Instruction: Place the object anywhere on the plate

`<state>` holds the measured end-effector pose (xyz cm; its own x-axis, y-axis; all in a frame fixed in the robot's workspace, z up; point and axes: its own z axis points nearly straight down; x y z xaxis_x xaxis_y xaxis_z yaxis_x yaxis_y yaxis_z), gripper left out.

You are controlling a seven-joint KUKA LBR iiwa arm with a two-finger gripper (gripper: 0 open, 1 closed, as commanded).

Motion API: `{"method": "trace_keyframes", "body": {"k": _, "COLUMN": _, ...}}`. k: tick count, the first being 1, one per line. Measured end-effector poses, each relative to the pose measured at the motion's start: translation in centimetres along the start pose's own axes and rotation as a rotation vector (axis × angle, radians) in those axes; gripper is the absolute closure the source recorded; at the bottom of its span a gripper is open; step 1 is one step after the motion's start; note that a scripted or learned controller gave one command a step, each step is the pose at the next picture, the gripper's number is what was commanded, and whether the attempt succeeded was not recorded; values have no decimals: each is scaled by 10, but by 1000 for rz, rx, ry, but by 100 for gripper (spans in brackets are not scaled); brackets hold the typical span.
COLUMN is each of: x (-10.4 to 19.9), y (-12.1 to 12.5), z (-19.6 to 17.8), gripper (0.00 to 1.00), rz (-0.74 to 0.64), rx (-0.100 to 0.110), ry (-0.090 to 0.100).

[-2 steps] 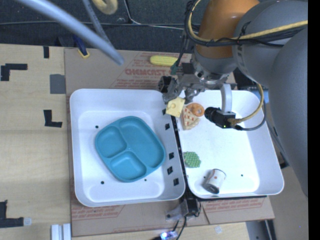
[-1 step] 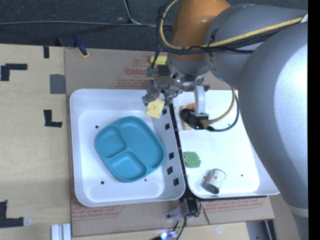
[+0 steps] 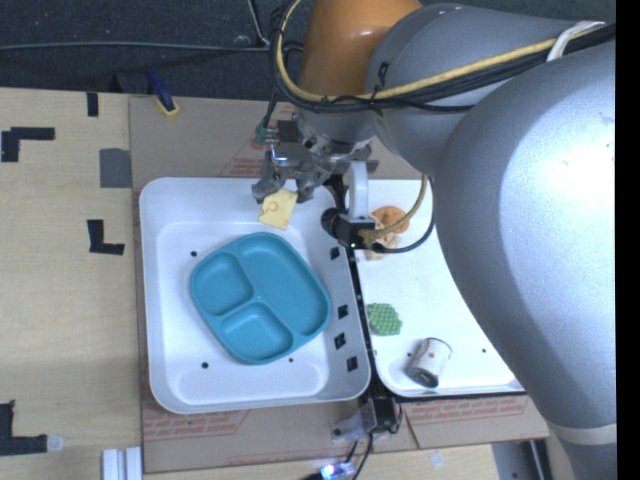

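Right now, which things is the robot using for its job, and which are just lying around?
For the job:
- pale yellow chunky object, between the gripper fingers
- blue plastic plate with compartments, in the left white bin

Just lying about, in the right white bin:
- green round bumpy thing
- small grey and white cylinder
- orange thing, partly hidden

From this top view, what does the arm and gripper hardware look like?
Arm: bulky, smooth grey rounded links, with a glossy orange band above the wrist. A yellow cable and black cables loop along it. Gripper: compact dark metal assembly, small and cluttered.
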<state>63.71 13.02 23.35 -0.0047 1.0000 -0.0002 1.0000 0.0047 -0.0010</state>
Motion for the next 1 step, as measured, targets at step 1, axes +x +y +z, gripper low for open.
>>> {"method": "trace_keyframes", "body": {"k": 1, "x": -2, "y": 0, "z": 0, "gripper": 0, "rz": 2, "rx": 1, "ry": -1}}
